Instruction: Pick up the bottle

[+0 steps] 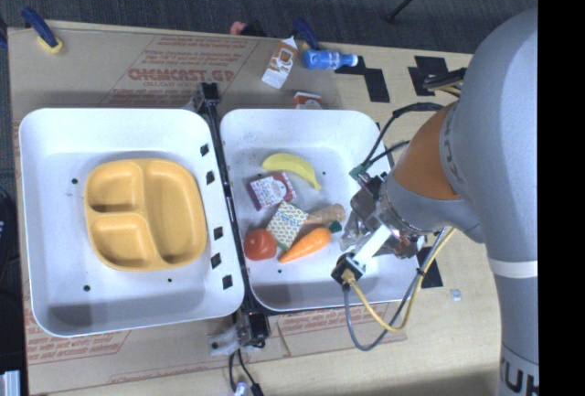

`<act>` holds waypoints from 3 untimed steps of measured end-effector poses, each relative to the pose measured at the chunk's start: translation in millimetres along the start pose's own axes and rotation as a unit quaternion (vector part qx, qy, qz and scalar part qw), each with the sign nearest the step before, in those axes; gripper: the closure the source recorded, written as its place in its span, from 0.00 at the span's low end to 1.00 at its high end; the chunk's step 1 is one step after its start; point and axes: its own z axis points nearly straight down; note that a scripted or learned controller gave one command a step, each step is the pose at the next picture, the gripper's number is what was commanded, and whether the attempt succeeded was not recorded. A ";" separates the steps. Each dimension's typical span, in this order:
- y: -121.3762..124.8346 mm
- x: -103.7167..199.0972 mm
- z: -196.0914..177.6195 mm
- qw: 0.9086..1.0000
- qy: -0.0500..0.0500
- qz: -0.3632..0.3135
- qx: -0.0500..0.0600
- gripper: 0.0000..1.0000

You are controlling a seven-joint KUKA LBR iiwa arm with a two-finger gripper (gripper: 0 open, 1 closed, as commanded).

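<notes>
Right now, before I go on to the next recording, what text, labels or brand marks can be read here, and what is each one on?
"CHEMCAST GP": red print on the brown bench paper, above the left bin; the smaller red lines under it are too blurred to read.
"KU": white letters on the arm at the lower right, cut off by the edge.
Small packets in the right bin, the carton and the bottle: print too small to read.

Grey arm (498, 111), orange band, yellow cable
</notes>
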 end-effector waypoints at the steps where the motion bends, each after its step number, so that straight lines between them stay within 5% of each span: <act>1: 37.5 -25.5 -43.6 1.000 0.000 0.027 -0.001 1.00; 2: 37.1 -25.6 -18.5 0.993 0.000 0.115 0.000 1.00; 3: 36.4 -24.9 -28.0 0.994 0.000 0.111 0.003 1.00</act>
